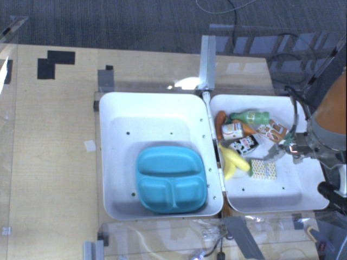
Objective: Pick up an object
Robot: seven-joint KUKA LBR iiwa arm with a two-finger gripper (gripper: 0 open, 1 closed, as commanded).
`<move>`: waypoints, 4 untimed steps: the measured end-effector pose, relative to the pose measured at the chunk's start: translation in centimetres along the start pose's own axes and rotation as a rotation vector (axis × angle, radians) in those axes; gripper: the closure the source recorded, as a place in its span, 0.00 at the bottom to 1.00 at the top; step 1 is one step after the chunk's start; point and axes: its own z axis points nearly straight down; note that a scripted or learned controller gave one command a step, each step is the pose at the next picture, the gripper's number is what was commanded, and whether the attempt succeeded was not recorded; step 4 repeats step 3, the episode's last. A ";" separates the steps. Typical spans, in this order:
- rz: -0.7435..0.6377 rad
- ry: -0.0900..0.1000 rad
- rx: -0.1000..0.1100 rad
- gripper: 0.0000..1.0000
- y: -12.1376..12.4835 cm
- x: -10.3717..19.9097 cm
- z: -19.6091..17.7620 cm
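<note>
- We see the gripper [277, 149] low over the right bin [282, 196], reaching in from the right; it sits just beside the packet [263, 169] and the carton [274, 130].
- We cannot tell how it is set: its tip is small and blurred against the clutter, and nothing shows clearly gripped in it.
- The things to pick lie bunched in the bin's upper left: bottle [250, 116], carrot [219, 124], box [232, 130], card [244, 144] and banana [233, 162], most of them touching.
- We judge the crowding the main risk: a descent here could land on two things at once, pushing one aside rather than gripping either.
- The packet looks flat and thin, so we think a grasp could slide over it.
- The banana and bottle are rounded, and a pinch off their middle could squirt them out.
- The pile lies close to the wall between the bins, so a push leftward could jam things against it.
- The left bin [116, 145] holds a blue tray [171, 179], well apart from the arm.
</note>
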 end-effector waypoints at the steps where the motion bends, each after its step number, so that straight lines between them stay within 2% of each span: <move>1: -0.217 -0.008 -0.019 0.00 1.7 1.5 9.8; 2: -0.222 -0.006 -0.026 1.00 2.1 1.8 8.6; 3: -0.218 -0.001 -0.005 1.00 8.0 4.1 -0.7; 4: -0.218 -0.001 -0.005 1.00 8.0 4.1 -0.7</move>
